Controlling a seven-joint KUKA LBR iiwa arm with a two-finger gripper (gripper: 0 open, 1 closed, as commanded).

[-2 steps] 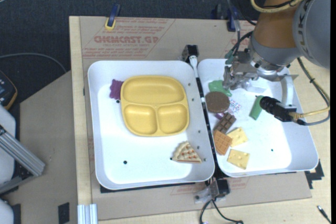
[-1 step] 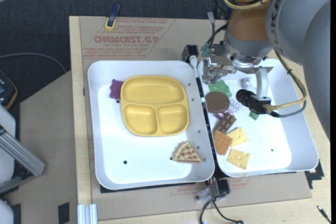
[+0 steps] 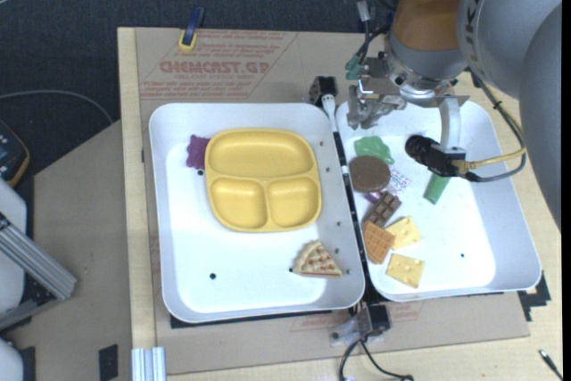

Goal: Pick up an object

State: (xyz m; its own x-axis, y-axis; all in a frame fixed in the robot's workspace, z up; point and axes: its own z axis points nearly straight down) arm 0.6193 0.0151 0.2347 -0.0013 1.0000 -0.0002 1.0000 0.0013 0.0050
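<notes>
Overhead, the grey arm with its orange band reaches in from the right and ends in the gripper [image 3: 368, 113], which hangs above the back-left corner of the right bin [image 3: 500, 219], close to the divide between the two bins; whether it is parted or closed cannot be told from this angle, and nothing can be seen caught in it. Just below the gripper, nearer the camera, lies a green leaf-shaped piece [image 3: 372, 147], and touching that piece's near edge sits a round brown cookie [image 3: 368, 174]. Farther on in the same direction come a dark chocolate bar [image 3: 384, 210], an orange waffle square [image 3: 377, 241] and two yellow cheese slices [image 3: 403, 232] (the nearer one [image 3: 404, 269] lies closest to the front rim). To the gripper's right, a black cylindrical part on the arm [image 3: 426, 154] juts over the bin, with a small green block [image 3: 436, 188] lying just beneath it. Across the divide, well to the gripper's left, the left bin [image 3: 178, 219] holds a yellow divided plate [image 3: 264, 178], a purple piece [image 3: 196, 151] tucked against the plate's far-left edge, and a waffle wedge [image 3: 318, 260] near the front right corner.
</notes>
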